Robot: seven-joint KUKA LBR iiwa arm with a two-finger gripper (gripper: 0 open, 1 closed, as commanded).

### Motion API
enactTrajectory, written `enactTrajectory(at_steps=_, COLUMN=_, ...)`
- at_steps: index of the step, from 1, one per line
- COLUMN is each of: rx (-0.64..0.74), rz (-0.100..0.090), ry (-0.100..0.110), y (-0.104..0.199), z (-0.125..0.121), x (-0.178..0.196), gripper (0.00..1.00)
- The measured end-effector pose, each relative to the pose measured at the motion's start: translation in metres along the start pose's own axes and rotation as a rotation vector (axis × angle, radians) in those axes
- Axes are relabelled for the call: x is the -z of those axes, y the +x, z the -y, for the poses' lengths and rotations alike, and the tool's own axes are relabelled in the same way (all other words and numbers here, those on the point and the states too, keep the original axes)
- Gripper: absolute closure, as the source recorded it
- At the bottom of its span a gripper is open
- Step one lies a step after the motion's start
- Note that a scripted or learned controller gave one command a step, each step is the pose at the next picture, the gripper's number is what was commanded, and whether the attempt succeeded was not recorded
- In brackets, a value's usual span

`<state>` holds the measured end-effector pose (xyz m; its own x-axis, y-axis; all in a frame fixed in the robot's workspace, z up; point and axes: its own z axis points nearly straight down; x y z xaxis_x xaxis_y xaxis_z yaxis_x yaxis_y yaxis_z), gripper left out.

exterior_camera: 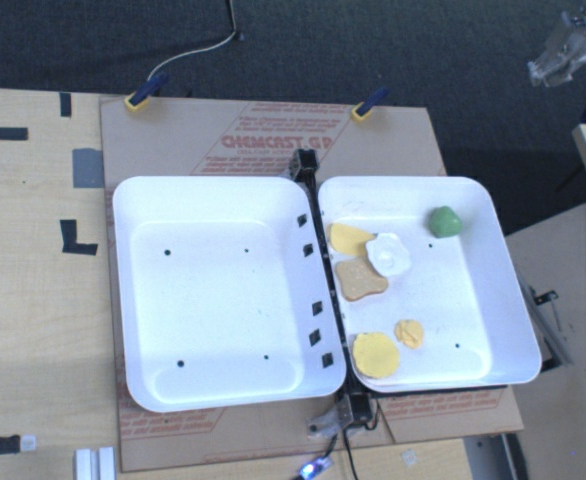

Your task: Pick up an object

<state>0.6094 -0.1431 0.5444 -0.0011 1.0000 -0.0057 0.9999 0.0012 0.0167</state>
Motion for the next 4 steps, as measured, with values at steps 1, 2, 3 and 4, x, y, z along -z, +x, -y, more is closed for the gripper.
enactTrajectory(at_steps=1, rx=-0.008, rz=-0.003, ry=0.017, y=-0.085, z=0.060, x=-0.009, gripper=1.00)
enactTrajectory(at_steps=2, rx=-0.001, rz=-0.004, ry=0.017, y=-0.081, z=0.057, x=-0.009, gripper=0.00)
enactTrajectory(at_steps=3, rx=-0.001, rz=-0.003, ry=0.015, y=-0.081, z=0.056, x=0.002, gripper=1.00)
enactTrajectory(at_steps=4, rx=-0.001, rz=-0.003, ry=0.016, y=-0.080, z=0.056, x=0.001, gripper=0.00)
